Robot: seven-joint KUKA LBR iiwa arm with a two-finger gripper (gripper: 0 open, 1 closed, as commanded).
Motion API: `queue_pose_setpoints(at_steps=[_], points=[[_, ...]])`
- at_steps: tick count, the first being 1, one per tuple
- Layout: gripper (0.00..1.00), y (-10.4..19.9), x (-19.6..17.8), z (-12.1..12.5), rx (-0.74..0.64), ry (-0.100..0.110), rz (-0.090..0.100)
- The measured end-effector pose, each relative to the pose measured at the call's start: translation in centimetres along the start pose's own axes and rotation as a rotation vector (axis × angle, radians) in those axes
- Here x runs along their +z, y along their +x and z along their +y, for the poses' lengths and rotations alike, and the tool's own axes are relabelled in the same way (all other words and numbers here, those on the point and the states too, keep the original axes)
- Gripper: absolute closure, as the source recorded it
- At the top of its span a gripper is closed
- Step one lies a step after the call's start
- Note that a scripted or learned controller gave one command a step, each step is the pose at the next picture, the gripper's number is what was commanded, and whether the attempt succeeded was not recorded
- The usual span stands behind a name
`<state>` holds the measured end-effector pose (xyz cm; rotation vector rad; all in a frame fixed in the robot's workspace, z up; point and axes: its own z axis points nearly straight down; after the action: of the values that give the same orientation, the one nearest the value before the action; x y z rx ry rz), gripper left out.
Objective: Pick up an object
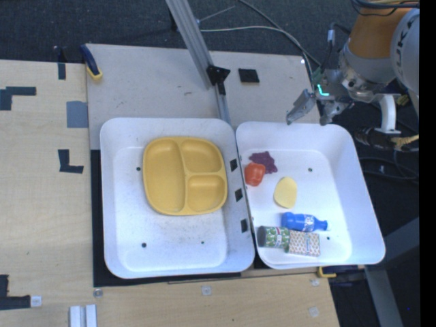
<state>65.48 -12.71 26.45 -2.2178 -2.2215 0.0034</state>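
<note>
The tool hangs with fingers spread, pinching nothing, over the right bin's far rim at about one o'clock. Inside that bin lie a purple piece, red piece, yellow piece, blue bottle and printed packet. At nine o'clock, the left bin holds a yellow tray.
</note>
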Motion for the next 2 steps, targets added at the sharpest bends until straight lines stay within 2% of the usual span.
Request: queue_pose_setpoints(at_steps=[1, 2], points=[[0.0, 0.0, -0.1, 0.0, 0.0, -0.002, 0.0], [0.0, 1.0, 4.8, 0.1, 0.0, 0.0, -0.001]])
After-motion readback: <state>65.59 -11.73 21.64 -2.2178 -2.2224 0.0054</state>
